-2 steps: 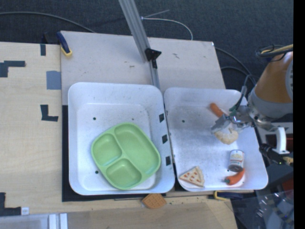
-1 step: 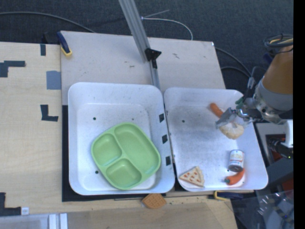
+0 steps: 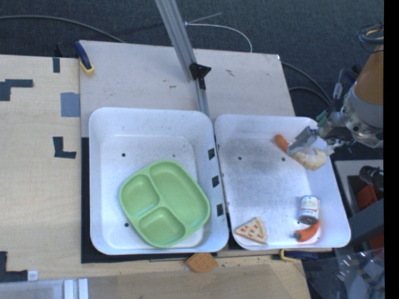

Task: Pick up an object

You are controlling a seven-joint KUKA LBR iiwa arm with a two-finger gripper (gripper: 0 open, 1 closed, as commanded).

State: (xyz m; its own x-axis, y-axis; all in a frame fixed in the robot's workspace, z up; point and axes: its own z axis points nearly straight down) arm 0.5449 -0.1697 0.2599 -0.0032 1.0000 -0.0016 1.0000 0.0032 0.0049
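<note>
In the right bin, my gripper hangs at the far right side, reaching in from the right. It sits just over a beige bread-like piece and right beside a small orange carrot. I see nothing held in it. Nearer the front of the same bin stand a small can, an orange-red pepper and a pizza slice.
The left bin holds a green divided plate. A round cookie lies on the bench outside the bins' front edge. A slanted metal pole crosses the back. The right bin's middle is bare.
</note>
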